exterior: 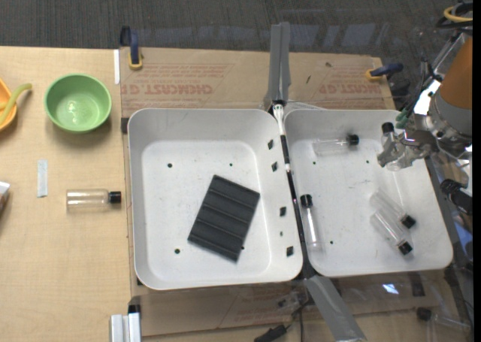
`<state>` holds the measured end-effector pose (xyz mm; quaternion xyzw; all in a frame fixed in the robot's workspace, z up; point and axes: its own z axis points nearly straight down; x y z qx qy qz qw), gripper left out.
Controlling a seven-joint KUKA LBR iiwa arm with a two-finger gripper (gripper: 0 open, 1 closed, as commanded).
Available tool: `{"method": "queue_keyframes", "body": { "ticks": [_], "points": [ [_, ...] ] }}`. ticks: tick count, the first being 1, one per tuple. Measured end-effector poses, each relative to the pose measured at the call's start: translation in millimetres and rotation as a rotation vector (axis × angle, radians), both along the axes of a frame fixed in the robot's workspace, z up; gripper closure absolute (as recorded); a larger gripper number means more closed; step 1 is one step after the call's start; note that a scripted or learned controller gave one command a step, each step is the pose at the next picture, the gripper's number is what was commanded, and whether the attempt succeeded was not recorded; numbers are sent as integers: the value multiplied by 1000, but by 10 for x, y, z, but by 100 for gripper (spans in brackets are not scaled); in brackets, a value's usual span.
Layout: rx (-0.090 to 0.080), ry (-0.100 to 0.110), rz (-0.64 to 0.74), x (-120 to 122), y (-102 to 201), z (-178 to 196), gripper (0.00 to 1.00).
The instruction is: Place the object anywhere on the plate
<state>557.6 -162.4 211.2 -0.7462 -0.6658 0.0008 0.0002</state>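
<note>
The camera is looking down on two white bins sitting side by side. The left bin (150, 183) is holding a dark ribbed plate (225, 217), lying flat and turned a bit, near the middle of its floor. The right bin (353, 258) is holding clear little vials with black caps. One vial (335, 143) is lying near the top. A long vial (309, 222) is lying along the left wall. Two vials (392, 226) are lying close together near the lower right.

The gripper (396, 151) is hanging over the upper right part of the right bin, at the end of the arm (455, 92) reaching in from the right. I cannot tell how its jaws are standing, and I cannot see anything between them. So it looks like the picking step is not done yet. The top vial is the nearest one.

To do this step well, I think the gripper should be going straight down over the middle of a vial and closing across its thin side, since round vials are likely to roll.

The long vial is touching the wall, so there is little room there. The top vial has open floor around it. The wall between the bins is standing up, so carrying should be going high over it. The plate has open floor all around.
</note>
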Motion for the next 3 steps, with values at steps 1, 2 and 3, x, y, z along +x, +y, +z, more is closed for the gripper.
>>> {"method": "queue_keyframes", "body": {
  "ticks": [1,2,3],
  "points": [
    [-1,1,5,1011,732,326,100],
    [0,2,221,862,1772,-213,100],
    [0,2,221,863,1771,-212,0]
  ]
}}
